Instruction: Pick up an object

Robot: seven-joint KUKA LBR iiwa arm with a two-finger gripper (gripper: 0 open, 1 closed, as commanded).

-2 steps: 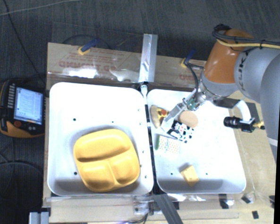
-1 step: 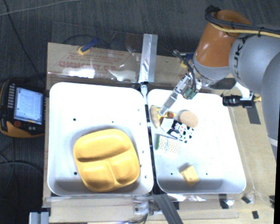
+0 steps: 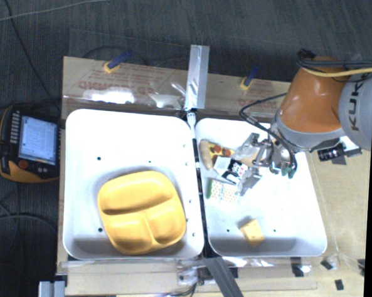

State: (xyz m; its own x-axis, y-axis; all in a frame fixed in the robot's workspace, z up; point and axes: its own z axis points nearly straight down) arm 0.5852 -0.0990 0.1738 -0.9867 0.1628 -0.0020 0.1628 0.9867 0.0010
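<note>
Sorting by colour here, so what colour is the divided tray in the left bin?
Yellow, plain with no pattern. The divided tray shows clearly in the camera view.

White letters "KU", the start of a brand name cut by the frame edge, stand on the grey arm, up and to the right of the gripper. Faint reddish print on the cardboard sheet, up-left of the gripper, is too blurred to read.

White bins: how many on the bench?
2. The left bin holds a yellow tray. The right bin holds a small tan block near its front and a cluster of small items under the tool; some there may be hidden.
</note>
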